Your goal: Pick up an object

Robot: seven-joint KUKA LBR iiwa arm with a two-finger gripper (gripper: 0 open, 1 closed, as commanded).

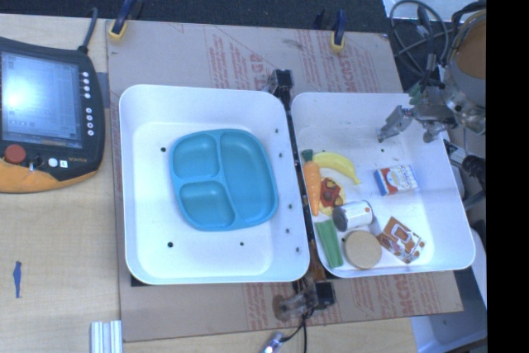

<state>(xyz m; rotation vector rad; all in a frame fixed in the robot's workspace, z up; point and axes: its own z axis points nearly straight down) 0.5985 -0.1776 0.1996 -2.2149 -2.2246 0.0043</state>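
Toys crowd the right bin's [430, 256] lower left: banana [337, 164], carrot [312, 183], can [353, 216], round cookie [363, 250] and two small boxes. Claw [411, 124] hovers spread open, holding nothing, above bare floor near the bin's top edge. Blue plate [223, 178] fills the left bin [149, 252].

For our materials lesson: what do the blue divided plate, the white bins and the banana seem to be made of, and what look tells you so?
Blue divided plate: probably moulded plastic, with an even colour, a soft sheen and rounded compartment walls.
White bins: probably plastic too, smooth and slightly glossy with rounded rims.
Banana: likely a plastic toy, judging by its flat, uniform yellow, though it is too small to be sure.
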